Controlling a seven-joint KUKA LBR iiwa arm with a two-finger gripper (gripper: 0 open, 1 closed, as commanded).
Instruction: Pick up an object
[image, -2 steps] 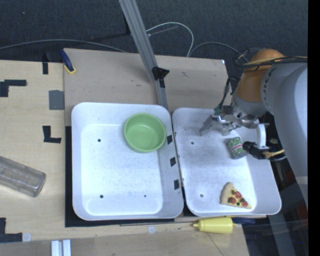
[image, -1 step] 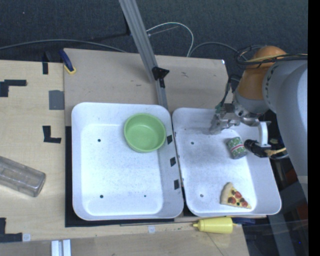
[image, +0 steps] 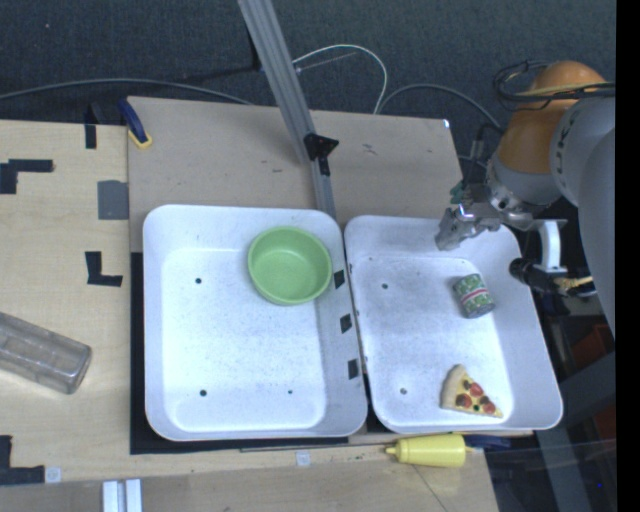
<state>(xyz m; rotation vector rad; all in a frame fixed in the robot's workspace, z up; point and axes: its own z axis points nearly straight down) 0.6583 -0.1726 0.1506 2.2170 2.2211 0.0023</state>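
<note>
While the hand (image: 452, 232) is hovering over the upper edge of the right bin (image: 400, 345), nothing is sitting between its fingers, and I cannot tell whether they are spread or pressed together. The nearest thing, one small can (image: 473, 296), is lying at about five o'clock from the hand, its long axis tilting slightly off vertical. One pizza slice (image: 469, 392) is resting farther toward six o'clock. One green bowl (image: 290, 265) is sitting in the left bin (image: 190, 350).
</note>
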